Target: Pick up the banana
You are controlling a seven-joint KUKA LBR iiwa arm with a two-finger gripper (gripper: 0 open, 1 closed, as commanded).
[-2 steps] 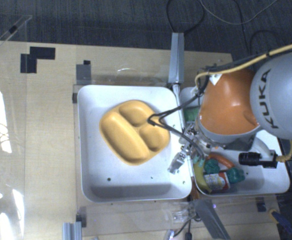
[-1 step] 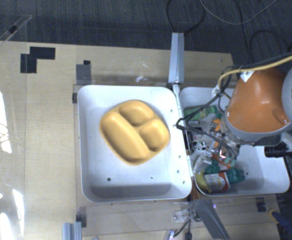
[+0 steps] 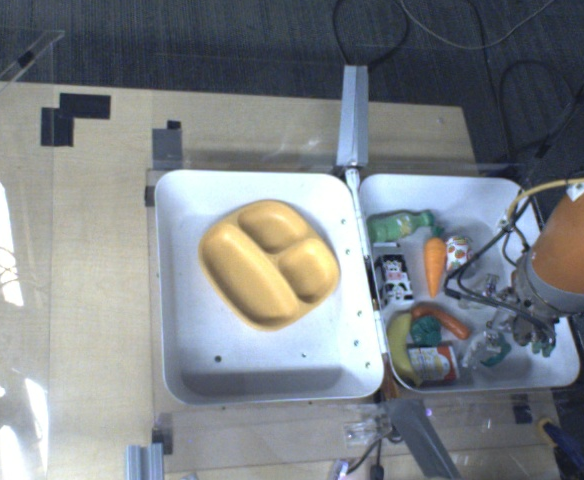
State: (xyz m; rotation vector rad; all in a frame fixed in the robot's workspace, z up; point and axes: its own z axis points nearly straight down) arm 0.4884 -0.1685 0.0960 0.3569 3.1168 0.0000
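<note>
The banana [image 3: 399, 340] is yellow-green and curved, lying at the front left of the right bin [image 3: 492, 190]. A small printed packet [image 3: 432, 361] lies partly over it, against its right side. My gripper [image 3: 494, 346] hangs low over the front of the right bin, to the right of the banana and a short gap away from it. The arm's orange band [image 3: 577, 240] sits above and to the right of it. Nothing is visibly held by the gripper.
The right bin also holds a green packet [image 3: 400, 225], a carrot [image 3: 434, 264], a small white and red item [image 3: 458, 251], a black and white carton [image 3: 395, 278] and a red-orange vegetable [image 3: 442, 319]. A yellow divided dish [image 3: 269, 263] lies in the left bin [image 3: 187, 358].
</note>
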